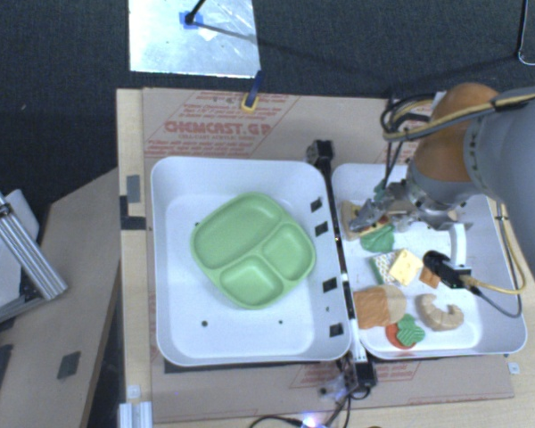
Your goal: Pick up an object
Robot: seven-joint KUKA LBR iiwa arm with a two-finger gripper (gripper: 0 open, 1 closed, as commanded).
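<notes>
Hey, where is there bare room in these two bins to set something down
Left white bin: bare floor all around the green divided plate, widest along its front edge. Right white bin: crowded with toy food under the gripper; only its right margin is bare.

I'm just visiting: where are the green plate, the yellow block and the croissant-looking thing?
green plate (252,250): camera view, its centre divider.
yellow block (406,267): camera view, top face.
croissant-shaped piece (440,314): camera view, its middle.

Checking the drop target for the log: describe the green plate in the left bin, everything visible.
The green plate is a pale green divided dish with rounded corners, apparently matte plastic. Raised ridges split it into three compartments, one large and two smaller, all bare. It lies flat and right side up, turned at an angle to the bin walls, near the middle of the left bin. It touches only the bin floor.
</notes>
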